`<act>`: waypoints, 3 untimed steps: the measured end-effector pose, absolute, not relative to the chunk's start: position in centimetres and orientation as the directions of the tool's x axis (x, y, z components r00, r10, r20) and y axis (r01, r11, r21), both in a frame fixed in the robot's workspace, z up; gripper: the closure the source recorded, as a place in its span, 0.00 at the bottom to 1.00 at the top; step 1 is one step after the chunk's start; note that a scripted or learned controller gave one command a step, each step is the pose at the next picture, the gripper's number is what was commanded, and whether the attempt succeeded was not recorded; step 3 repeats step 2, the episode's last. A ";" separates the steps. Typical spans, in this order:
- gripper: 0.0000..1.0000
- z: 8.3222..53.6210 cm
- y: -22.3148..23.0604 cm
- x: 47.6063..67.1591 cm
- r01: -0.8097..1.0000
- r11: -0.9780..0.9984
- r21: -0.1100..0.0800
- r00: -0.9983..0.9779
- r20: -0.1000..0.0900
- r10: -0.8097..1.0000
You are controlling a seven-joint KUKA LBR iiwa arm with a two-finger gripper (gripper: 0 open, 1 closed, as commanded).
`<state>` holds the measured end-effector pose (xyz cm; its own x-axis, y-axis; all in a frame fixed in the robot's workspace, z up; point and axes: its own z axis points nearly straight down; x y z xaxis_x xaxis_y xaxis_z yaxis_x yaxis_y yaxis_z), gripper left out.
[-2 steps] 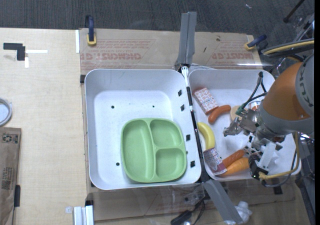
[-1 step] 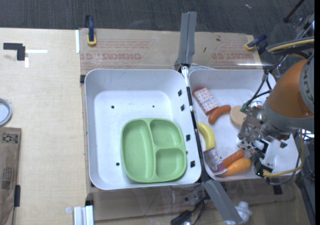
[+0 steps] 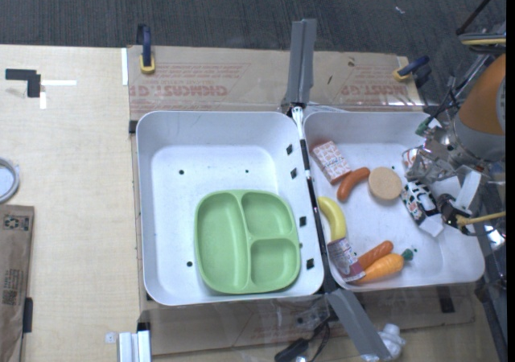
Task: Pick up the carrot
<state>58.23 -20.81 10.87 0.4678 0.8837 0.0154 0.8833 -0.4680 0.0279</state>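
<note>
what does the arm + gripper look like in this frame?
The arm enters at the right edge: grey body with an orange band. Below it sits a metallic silver wrist block, then the gripper with black-and-white parts. Thin dark cables run along the arm's upper side. No readable markings.

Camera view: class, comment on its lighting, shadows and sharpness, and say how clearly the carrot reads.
Camera view: even, soft light, faint shadows only; the white bins look bright without harsh glare; the carrot reads clearly, slightly soft; the claw at the right is cluttered and hard to make out.
</note>
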 end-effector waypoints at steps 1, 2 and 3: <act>1.00 12.1 -9.8 59.1 0.941 -0.339 -0.001 0.339 -0.001 0.941; 1.00 20.3 -17.8 59.6 0.986 -0.165 -0.001 0.165 -0.002 0.986; 1.00 20.3 -17.8 59.6 0.986 -0.165 -0.001 0.165 -0.002 0.986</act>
